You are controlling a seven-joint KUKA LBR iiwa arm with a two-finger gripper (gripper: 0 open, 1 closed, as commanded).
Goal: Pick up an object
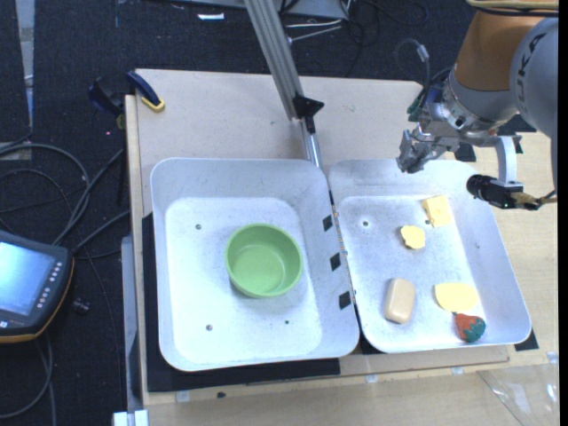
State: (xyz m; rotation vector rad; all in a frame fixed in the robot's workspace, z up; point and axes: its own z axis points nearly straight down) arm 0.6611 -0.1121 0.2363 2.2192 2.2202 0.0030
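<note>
Two shallow white bins sit side by side on the desk (222, 114), seen from above at a slant. Left bin (177, 327) holds one green bowl (264, 260), upright, approx. mid-bin, nothing visible inside it. Right bin (497, 264) holds five small things: a yellow block (436, 210) toward the far side, a small yellow lump (413, 236) just near-left of it, a tan oblong piece (399, 300) further toward the near edge, a flat yellow piece (455, 295) to the right of that, and a red-and-teal item (470, 327) touching the flat piece's near-right corner, close to the bin's near-right rim. The arm (506, 51), grey w/ orange band, comes in from the right; the hand (413, 160) hangs over the far rim of the right bin, above and a bit left of the yellow block, apart from every item. Nothing is between its fingers; whether they're apart or together I cannot tell, too dark and small. A small black part w/ cable (493, 190) sticks out on the arm's right side over the bin's far-right edge. A grey metal strut (275, 51) runs diagonally from the far side down to the gap between the bins. Blue-and-yellow clamp (146, 91) sits at the desk's far-left corner. Off the desk, at left, a pendant w/ lit screen (27, 282) lies on the dark floor among cables.
</note>
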